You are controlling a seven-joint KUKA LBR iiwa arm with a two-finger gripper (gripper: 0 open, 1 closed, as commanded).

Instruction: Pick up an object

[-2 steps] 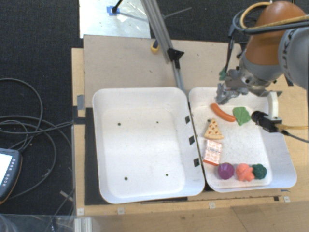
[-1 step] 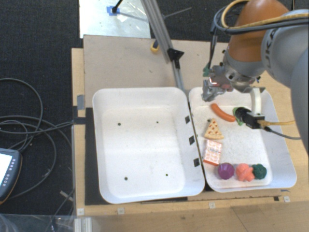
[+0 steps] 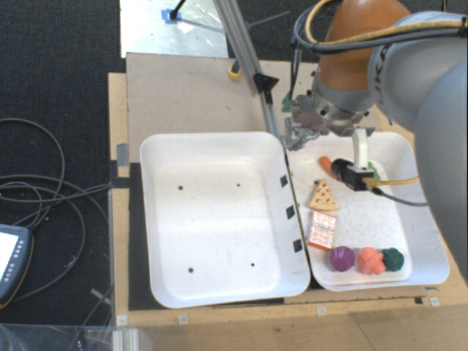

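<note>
Jaws, camera view: you cannot tell whether they stand wide or narrow, since they read as a small dark cluster against the bin rim. You find them at the far left corner of the right shallow white bin, just beside the edge it shares with the left shallow white bin. The grey arm with the orange band comes in from the right, above the far half of the right bin.

Pick candidates: you see all of them in the right bin. From far to near:
- small orange carrot-shaped piece: nearest the jaws, but apart from them.
- yellow-orange triangular wedge: just on the near side of the carrot-shaped piece, close to the bin's left wall.
- pink-and-white rectangular packet: just on the near side of the wedge; you cannot tell whether the two touch.
- purple round piece, orange lumpy piece and dark green lumpy piece: side by side in a row along the near wall, with the purple one leftmost. The orange and green ones look to be touching.

Surroundings: both bins sit on the tan tabletop. You see a slanted grey metal pole crossing its far side and ending near the jaws. Black cables lie looped on the dark floor to the left.
</note>
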